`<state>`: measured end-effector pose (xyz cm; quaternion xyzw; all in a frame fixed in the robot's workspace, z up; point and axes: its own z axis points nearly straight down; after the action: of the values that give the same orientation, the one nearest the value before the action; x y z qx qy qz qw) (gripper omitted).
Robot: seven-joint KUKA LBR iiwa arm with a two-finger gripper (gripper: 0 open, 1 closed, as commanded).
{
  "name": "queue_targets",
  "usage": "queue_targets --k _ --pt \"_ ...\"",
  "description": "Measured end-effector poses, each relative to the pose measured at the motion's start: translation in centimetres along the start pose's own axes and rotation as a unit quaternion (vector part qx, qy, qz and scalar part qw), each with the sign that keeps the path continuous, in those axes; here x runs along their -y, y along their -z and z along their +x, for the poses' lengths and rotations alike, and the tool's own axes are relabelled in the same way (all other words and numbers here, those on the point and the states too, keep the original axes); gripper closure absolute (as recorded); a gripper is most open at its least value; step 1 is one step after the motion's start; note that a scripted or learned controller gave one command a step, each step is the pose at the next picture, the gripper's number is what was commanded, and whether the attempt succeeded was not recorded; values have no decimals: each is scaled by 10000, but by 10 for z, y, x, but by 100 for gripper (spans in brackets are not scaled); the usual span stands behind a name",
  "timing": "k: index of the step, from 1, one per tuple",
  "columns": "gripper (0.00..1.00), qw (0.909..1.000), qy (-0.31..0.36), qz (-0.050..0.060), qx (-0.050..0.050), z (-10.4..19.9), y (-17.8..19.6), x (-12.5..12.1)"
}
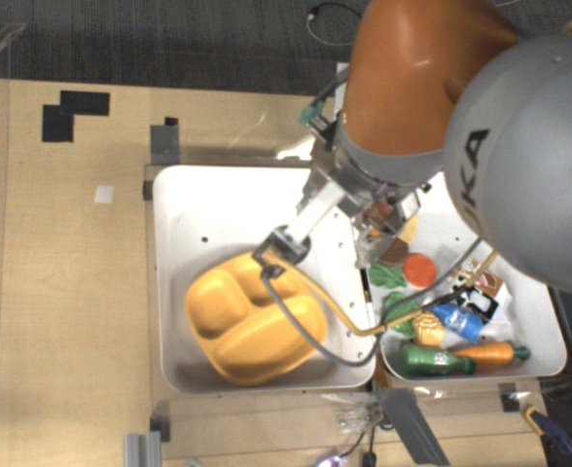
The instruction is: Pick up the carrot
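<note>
The carrot (487,354) is a small orange stick lying flat near the front edge of the right bin (549,350), just right of a green bottle (430,361). My gripper (376,226) hangs under the big orange-banded wrist, over the back left part of the right bin close to the divider. It sits well behind and to the left of the carrot, with several items between them. The arm's bulk hides much of the right bin's rear.
A large yellow pepper-shaped toy (250,323) fills the front of the left bin (174,261). A grey cable (310,331) loops over it. In the right bin lie a red round item (420,269), green leafy pieces (387,276), a blue packet (458,320) and a brown-and-white box (482,286).
</note>
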<state>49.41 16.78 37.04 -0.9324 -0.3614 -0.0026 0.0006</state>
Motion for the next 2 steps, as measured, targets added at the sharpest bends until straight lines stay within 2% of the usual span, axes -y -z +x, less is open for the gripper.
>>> queue_targets --k 1,2 --pt "0 9866 -1633 2 -2 98 66 -12" --pt "0 9950 -995 2 0 123 65 -21"
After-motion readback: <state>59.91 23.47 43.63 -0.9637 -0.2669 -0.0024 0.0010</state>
